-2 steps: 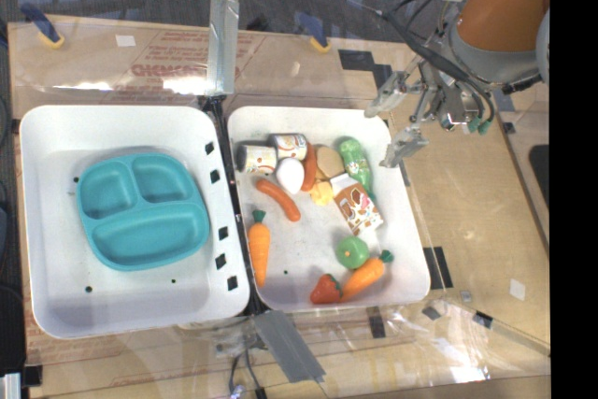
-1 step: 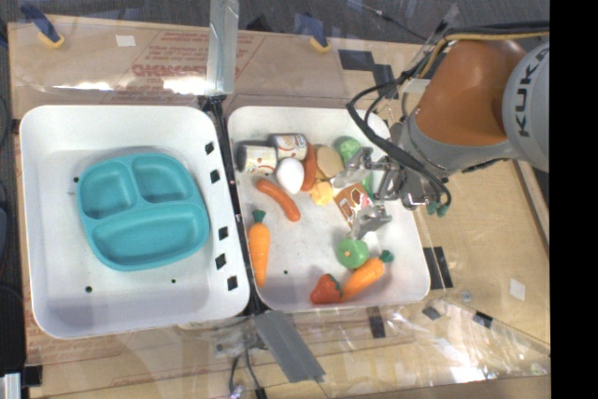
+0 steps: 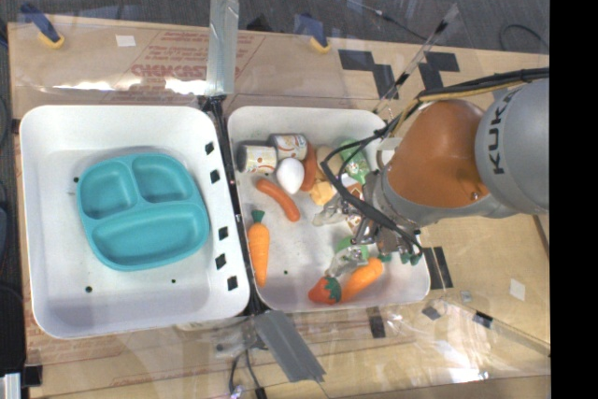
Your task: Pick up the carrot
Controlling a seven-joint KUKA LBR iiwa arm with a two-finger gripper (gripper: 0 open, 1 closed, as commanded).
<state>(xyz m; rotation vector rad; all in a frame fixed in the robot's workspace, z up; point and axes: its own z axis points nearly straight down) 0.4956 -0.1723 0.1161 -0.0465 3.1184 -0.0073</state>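
Tool [image 3: 360, 249] low over the right bin [image 3: 280, 121], near its front right corner.
Camera view: one carrot [image 3: 259, 250] lies by the bin's left wall, well apart from the tool; another carrot [image 3: 365, 276] lies just beside the tool. Finger opening cannot be told. Teal plate [image 3: 140, 210] rests in the left bin [image 3: 37, 201].

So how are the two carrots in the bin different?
The left carrot lies alone by the bin wall, pointing up and down; the right carrot lies slanted, right under the gripper. The left carrot touches nothing; the right carrot rests beside a red strawberry. Both are orange with green tops.
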